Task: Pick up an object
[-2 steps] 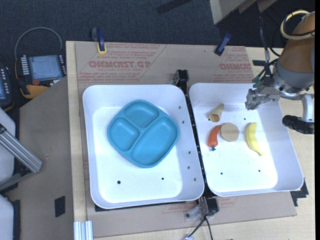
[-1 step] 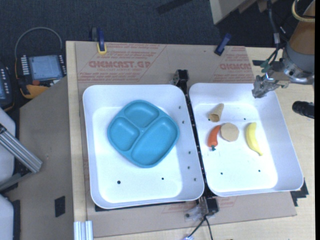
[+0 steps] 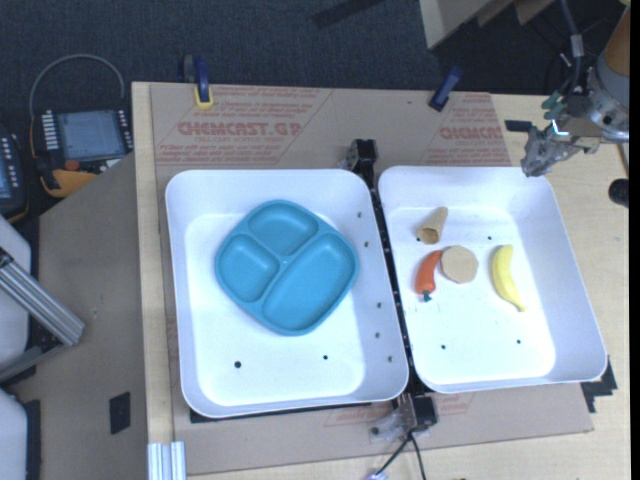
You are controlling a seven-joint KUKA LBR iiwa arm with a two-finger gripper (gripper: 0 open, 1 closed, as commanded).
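Note:
The right bin (image 3: 560, 343) holds a yellow banana (image 3: 506, 276), a round tan cookie (image 3: 460, 264), a red-orange pepper (image 3: 428, 273) and a small tan cone (image 3: 433, 225). The pepper touches the cookie's left side; the banana lies apart to the right. My gripper (image 3: 538, 159) hangs at the bin's far right corner, above the rim and well away from the items. Nothing shows between its fingertips.
A blue divided plate (image 3: 287, 265) lies in the left bin (image 3: 190, 268). Black clamps (image 3: 362, 154) sit between the bins. Cardboard (image 3: 300, 118) backs the bench, and a pendant device (image 3: 88, 134) sits at far left.

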